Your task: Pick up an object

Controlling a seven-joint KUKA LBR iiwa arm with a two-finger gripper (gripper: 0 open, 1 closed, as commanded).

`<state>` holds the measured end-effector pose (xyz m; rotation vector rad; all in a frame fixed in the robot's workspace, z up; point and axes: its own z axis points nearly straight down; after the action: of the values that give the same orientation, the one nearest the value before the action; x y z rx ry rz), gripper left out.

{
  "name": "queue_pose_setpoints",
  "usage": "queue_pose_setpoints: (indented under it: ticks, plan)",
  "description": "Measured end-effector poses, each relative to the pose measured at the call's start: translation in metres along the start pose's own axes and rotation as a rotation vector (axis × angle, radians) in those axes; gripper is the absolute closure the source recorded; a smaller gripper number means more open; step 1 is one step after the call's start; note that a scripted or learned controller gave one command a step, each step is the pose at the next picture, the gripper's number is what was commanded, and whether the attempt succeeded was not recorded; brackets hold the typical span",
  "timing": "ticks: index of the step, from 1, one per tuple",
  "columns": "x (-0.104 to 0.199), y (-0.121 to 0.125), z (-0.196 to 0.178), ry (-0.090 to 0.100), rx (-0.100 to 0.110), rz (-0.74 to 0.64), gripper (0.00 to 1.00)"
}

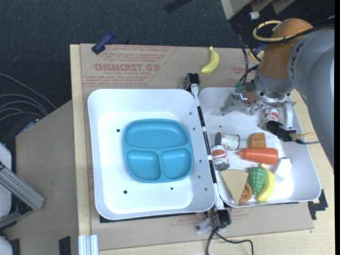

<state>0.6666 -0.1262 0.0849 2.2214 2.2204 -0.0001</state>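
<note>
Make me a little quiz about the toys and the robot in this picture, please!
1. True or false: the blue divided plate lies in the left bin.
2. Which toy lies outside both bins, on the bench near the top?
A. the carrot
B. the yellow banana
C. the small can
3. Fill in the missing word: the orange carrot lies in the ____ bin.

Key:
1. True. The plate sits in the middle of the left bin.
2. B. That banana rests on the brown board above the bins.
3. Right. The carrot lies in the right bin, with the gripper at that bin's far end.
</note>
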Motion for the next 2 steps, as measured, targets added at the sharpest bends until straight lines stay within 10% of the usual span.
queue_pose_setpoints:
  ticks: [1,2]
  plan:
    - [0.021,0.000,0.000,0.001,0.002,-0.001,0.00]
    - [0.021,0.001,-0.010,0.001,0.000,-0.001,1.00]
